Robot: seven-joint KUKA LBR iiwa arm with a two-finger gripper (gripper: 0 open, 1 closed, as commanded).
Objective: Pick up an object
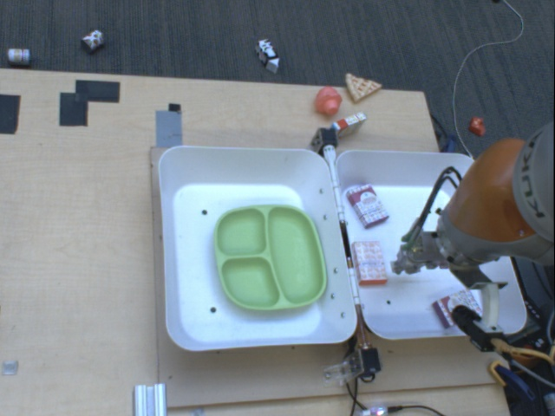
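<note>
In the right bin point(408, 319) lie three small packets. One red and white packet point(367, 204) rests near the bin's far left part, a pink and white one point(370, 261) lies by the left wall, and a third packet point(451, 307) sits at the near right, partly under the arm. My gripper point(409, 262) hangs over the middle of the right bin, just right of the pink packet. The orange band of the arm point(494, 198) covers the bin's right side.
The left bin point(186, 232) holds a green divided plate point(270, 256). On the bench behind the bins lie a red ball point(328, 100), a pizza-slice toy point(362, 86) and a small red and white tube point(351, 123). Cables run along the near right edge.
</note>
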